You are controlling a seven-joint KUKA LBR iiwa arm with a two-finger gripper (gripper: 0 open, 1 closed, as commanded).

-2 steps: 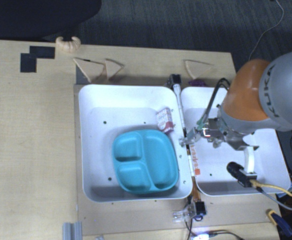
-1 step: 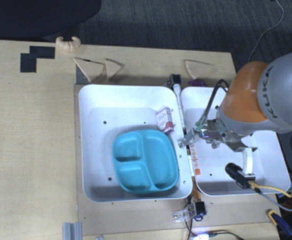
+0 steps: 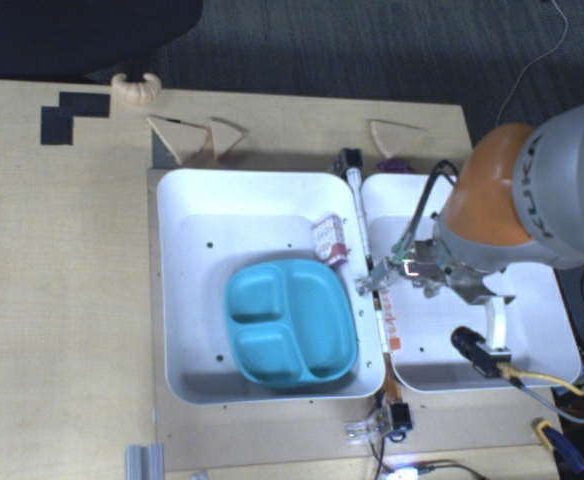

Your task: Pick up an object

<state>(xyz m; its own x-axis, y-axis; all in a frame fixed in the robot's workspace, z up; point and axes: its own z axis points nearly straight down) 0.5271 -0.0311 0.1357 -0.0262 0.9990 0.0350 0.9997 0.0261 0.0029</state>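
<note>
The end effector (image 3: 380,280) hangs low at centre-right of the frame, over the line where the two bins meet. Whether it is open or closed cannot be determined from this view. Nothing is visibly in its grasp.

Layout, left to right:
- The table (image 3: 62,268) takes up the left of the frame as bare wood.
- The left bin (image 3: 187,258) sits at centre frame.
- A blue tray (image 3: 290,323) with three compartments lies flat in the lower half of that bin, its right edge close to the bin's right wall.
- A small white-and-red packet (image 3: 329,238) lies just above the tray's upper right corner, near the same wall and just left of the end effector.
- The right bin (image 3: 412,363) lies beneath the arm.

Probable target: the packet or the tray, both candidates for the pick.

Hazards:
- A descent from this position risks striking the bin walls instead of an object, because the end effector is over the boundary.
- The packet is thin and flat. A closing grasp may slide over it or push it against the wall.
- The tray is broad and shallow. A grasp on its rim may tilt it and let it slip free.
</note>
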